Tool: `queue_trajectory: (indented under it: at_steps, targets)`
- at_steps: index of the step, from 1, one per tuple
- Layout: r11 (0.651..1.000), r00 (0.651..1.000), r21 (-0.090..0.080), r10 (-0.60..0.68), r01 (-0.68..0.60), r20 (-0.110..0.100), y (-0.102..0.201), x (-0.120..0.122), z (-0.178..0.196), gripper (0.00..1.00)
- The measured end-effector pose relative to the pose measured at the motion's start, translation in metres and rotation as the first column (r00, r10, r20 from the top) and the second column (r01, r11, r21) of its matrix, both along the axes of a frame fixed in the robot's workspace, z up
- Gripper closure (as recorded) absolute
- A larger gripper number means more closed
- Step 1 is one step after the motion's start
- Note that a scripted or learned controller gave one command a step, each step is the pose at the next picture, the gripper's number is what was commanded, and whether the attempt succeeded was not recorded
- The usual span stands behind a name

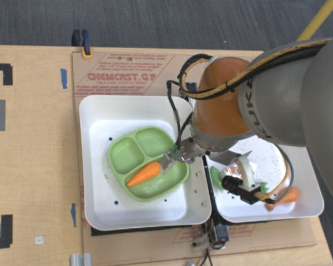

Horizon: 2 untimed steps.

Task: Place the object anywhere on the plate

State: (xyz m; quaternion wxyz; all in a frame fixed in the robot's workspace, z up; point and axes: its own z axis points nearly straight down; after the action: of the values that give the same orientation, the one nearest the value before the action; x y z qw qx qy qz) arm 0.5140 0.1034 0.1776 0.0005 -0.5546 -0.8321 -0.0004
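Observation:
A green divided plate (147, 162) lies in the left white bin (100, 204). An orange carrot (144, 173) rests in the plate's large front compartment, slanting up to the right. My gripper (170, 159) hangs low over the plate's right side, right at the carrot's upper right end. The orange-banded wrist (222, 101) looms above it and hides the bins' shared wall behind it.
In the right bin (316, 204), a small green object (216, 175) lies near the left wall and an orange one (287, 196) near the front right corner. A cardboard sheet (122, 73) lies behind the bins.

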Motion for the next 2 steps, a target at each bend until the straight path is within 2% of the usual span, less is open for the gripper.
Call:
queue_trajectory:
  at_steps: [2]
  targets:
    - [1.000,1.000,0.000,0.000,0.000,0.000,0.0000,0.0000,0.0000,0.00]
